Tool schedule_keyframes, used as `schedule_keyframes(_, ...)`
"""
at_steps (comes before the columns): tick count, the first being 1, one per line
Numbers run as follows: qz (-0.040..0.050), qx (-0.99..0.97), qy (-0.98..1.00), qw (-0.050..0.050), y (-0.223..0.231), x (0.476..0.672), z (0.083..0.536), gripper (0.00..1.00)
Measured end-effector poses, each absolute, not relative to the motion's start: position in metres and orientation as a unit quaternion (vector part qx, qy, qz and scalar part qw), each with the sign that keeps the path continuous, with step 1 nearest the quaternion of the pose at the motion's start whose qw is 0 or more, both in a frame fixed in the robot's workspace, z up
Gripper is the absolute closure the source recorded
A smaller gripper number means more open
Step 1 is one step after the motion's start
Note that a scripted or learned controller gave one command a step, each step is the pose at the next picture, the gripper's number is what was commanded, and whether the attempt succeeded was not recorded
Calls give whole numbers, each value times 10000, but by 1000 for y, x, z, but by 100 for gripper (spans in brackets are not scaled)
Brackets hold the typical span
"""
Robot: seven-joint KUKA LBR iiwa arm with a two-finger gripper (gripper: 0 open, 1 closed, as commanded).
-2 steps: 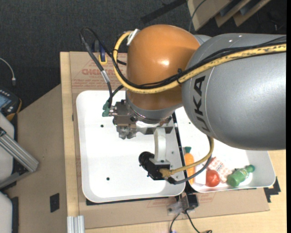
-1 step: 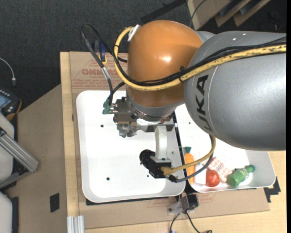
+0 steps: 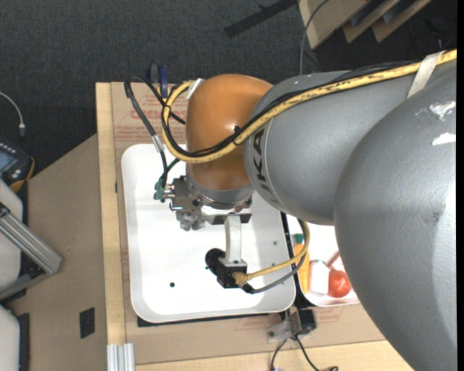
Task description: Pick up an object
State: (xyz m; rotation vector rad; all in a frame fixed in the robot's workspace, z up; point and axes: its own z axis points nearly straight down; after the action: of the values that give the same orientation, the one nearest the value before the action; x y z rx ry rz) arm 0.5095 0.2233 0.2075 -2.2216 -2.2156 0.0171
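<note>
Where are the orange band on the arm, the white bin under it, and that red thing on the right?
orange band (image 3: 217,130): camera view, on its rounded top.
left white bin (image 3: 156,253): camera view, on its bare floor.
red object (image 3: 338,282): camera view, on its visible middle, in the right bin beside the arm.

One fixed camera looked down at a slant on the tan wooden counter (image 3: 109,217). The big grey arm (image 3: 362,145), entering from the right, loomed close to the lens.

1. Dark grey carpeted floor (image 3: 65,43) around the bench.
2. Tan wooden bench top (image 3: 116,217), printed in faint red near the far edge.
3. Aluminium framing rail (image 3: 29,243) slanting at the left.
4. Cardboard and boards (image 3: 355,22) stacked at the top right.
5. Even, soft lighting.
</note>
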Motion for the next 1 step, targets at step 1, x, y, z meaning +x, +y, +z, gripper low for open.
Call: schedule_keyframes(1,5,-7076,-7066,6,224,510,214,0)
